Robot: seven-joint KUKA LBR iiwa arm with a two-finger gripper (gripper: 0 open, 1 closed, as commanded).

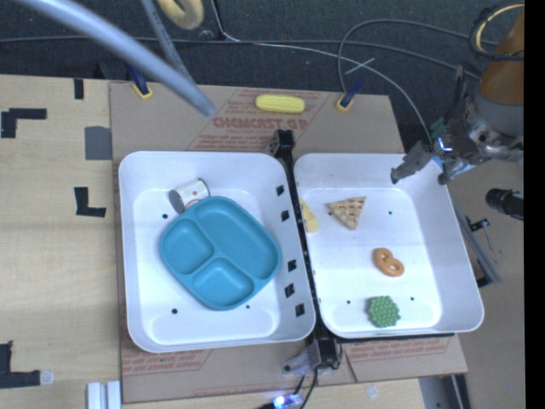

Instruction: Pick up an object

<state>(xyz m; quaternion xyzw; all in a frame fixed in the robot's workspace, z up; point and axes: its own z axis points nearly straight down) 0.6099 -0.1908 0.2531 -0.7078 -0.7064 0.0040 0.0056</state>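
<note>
Step in hand: the approach. Nothing had been picked up, and the claw (430,166) held nothing between its fingers.
Claw state: the two dark fingers were spread wide apart, one pointing toward the bin's middle, the other near the far right corner.
Claw position: above the far right rim of the right bin (460,254), away from every item inside it.
Arm pose: the arm (498,75) came in from the right edge of the view, its orange band uppermost, the wrist angled down and left toward the bin.
Items in the right bin: a tan wedge (348,211) nearest the claw, an orange ring (388,262) in the middle, a green lump (383,311) at the near end, and a small pale piece (308,220) against the left wall.
Items in the left bin: a blue tray (220,252) with three compartments, and a small cup (189,194) lying on its side at the tray's far corner.
On the bench: a yellow piece (280,104) beyond both bins.
Next move, as a judgement: the claw would need to travel left and down over one chosen item, probably the wedge, then straddle it before closing.
</note>
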